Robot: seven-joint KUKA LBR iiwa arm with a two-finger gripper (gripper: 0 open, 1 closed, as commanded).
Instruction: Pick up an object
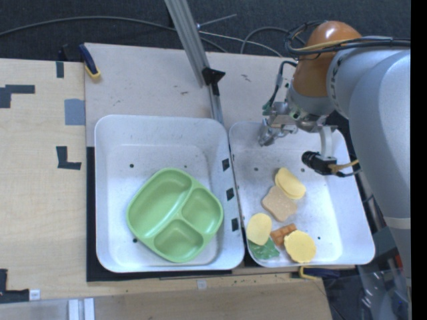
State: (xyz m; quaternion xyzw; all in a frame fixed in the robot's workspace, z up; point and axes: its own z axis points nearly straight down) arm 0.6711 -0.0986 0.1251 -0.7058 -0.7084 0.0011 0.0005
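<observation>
Reaches in from the right: grey arm with orange band (327, 42), bent down, end effector (269, 137) hanging low.

Even, bright overhead light, soft shadows, img slightly blurry w/ grain.

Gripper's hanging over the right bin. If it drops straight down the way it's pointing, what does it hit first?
Most likely the bare floor of the right bin, near its far left corner. The gripper points down there, and the food pieces, the closest being a pale yellow piece, lie nearer the camera. Its height above the floor is unclear.
</observation>
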